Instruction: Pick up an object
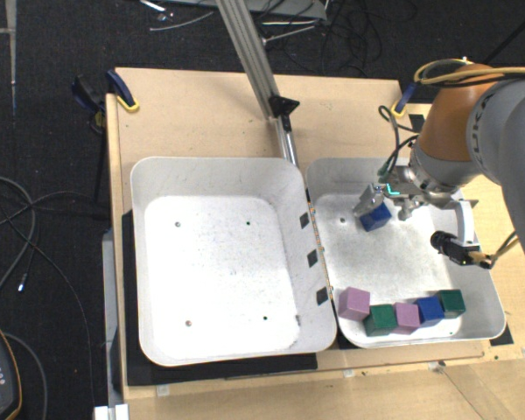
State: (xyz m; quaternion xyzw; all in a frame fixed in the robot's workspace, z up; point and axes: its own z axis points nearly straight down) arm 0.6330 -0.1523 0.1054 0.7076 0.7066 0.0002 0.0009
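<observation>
So the hand (383,206) has a blue block (375,217) pinched between its fingers, over the right bin (472,261) in the right middle of the frame.

Arm (481,138) comes in from the right edge, grey with that orange band, and the blue block sits tilted in the grip near the bin's upper left part, can't tell if it's touching the floor or just off it. Along the bin's lower edge there's a row of five more blocks: purple block (354,303), green block (381,318), pink block (407,315), another blue one (430,308) and a dark green one (452,302), all well apart from the hand. Left bin (157,182) sits beside it on the wooden surface (201,112).
</observation>
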